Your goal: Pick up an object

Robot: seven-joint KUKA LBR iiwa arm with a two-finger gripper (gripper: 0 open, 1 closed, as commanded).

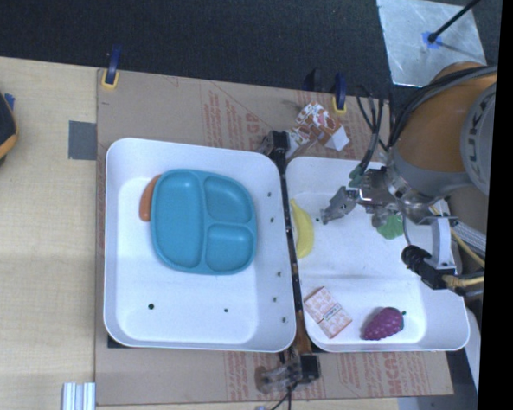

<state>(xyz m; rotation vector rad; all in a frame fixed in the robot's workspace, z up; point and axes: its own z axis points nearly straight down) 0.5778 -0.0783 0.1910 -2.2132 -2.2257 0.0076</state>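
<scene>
My gripper (336, 205) hangs over the upper middle of the right bin (357, 268), its fingers pointing left with nothing visible between them. A yellow banana (303, 230) lies along the bin's left wall, just left of and below the fingertips. A green object (390, 225) sits partly hidden under the wrist. Near the bin's front edge lie a small pink-and-white box (326, 311) and a purple bunch of grapes (383, 324).
The left bin (122, 278) holds a blue divided plate (205, 222) with an orange item (146, 200) peeking out at its left side. A crumpled wrapper (318, 124) lies on the cardboard behind the bins. The arm's body (443, 133) covers the right bin's far right corner.
</scene>
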